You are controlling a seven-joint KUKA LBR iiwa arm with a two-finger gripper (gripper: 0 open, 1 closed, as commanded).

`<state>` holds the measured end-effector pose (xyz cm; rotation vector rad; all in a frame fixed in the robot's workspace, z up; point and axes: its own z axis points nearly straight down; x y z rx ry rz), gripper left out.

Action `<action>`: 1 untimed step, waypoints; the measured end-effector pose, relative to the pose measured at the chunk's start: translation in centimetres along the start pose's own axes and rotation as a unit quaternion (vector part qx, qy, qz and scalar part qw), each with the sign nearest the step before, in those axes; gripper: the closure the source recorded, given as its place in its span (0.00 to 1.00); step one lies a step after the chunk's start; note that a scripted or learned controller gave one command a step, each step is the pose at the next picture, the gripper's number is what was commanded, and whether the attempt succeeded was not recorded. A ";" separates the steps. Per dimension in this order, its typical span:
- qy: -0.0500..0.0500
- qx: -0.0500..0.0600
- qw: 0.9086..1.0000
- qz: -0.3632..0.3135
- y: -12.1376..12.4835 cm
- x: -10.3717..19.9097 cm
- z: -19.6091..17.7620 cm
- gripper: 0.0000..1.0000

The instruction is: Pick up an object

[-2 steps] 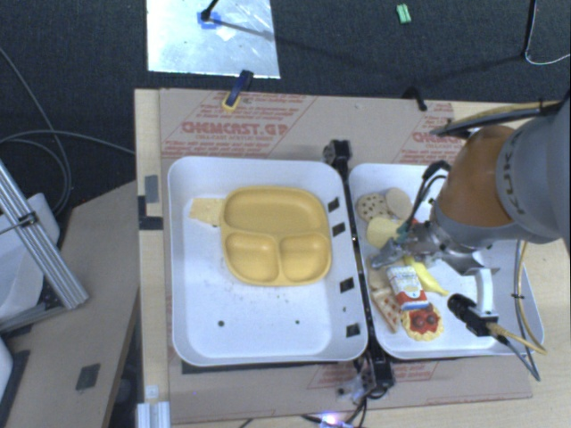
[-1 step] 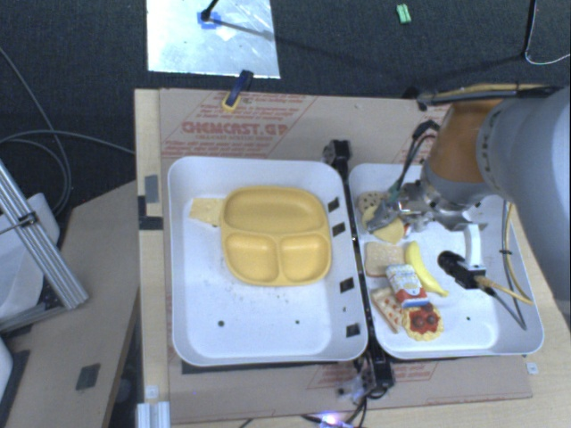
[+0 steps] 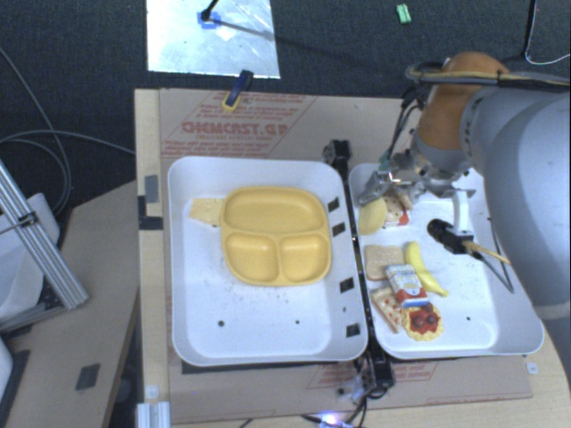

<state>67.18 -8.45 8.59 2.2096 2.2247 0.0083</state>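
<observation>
Pale yellow and rounded, a lump of toy food point(image 3: 371, 215) sits in the upper left corner of the right bin point(image 3: 508, 333), close against the wall next to the other bin. The gripper point(image 3: 381, 187) hangs right over its top edge. From where I stand I cannot tell if the two touch, nor whether the gripper is open or closed. A small red and white piece point(image 3: 399, 212) lies just beside the lump, on its right.

Lower in the same bin, a slice of toast point(image 3: 384, 259) lies flat. A banana point(image 3: 426, 272) lies at a slant to its right, and a little carton point(image 3: 406, 283) is tucked between them. Below those are a cracker point(image 3: 385, 306) and a round pizza point(image 3: 425, 322) with red on top, side by side near the bin's lower left.

The grey arm point(image 3: 526, 168), with its orange band point(image 3: 451, 105), reaches in from the right of the frame and covers the bin's upper right part.

The left bin point(image 3: 192, 328) holds a yellow tray point(image 3: 272, 234) with three compartments, set a little above the middle. A pale yellow slice point(image 3: 206, 210) lies against the tray's upper left corner.

Both bins rest on a cardboard sheet point(image 3: 294, 119) with red lettering. A blue and yellow tool point(image 3: 237, 89) lies at its top edge. A shiny silver sheet point(image 3: 178, 34) lies on the dark floor at the upper left of the frame, and a small green thing point(image 3: 403, 12) lies near the top.
</observation>
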 end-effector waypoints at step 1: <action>-0.001 -0.002 1.000 0.000 0.0 -0.1 -1.4 1.00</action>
